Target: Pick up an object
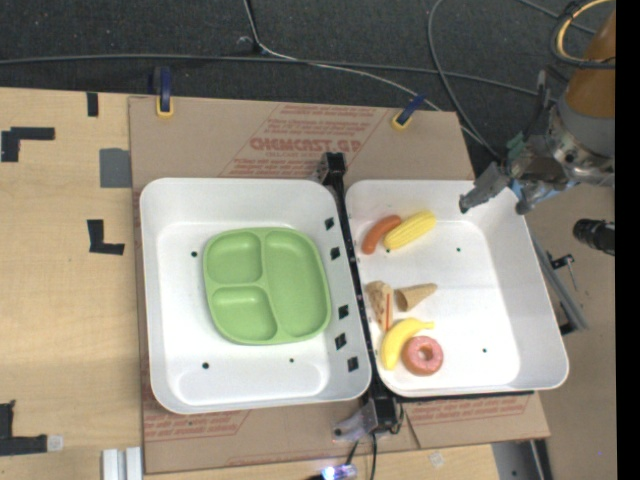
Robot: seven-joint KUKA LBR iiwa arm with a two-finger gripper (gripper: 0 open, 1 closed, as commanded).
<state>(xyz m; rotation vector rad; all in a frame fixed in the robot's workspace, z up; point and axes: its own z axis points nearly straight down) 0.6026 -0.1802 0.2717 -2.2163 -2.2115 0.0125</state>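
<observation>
The right bin holds several toy foods. An orange sausage and a yellow corn cob lie at its far left. A tan cone and a brown fries piece sit mid-left. A yellow banana and a pink donut touch at the near left. My gripper hangs over the bin's far right corner, well to the right of the corn, open with nothing between its fingers.
The left bin carries a green divided plate. A black divider with clips runs between the bins. Cables cross the dark surface behind, and brown cardboard lies under the bins.
</observation>
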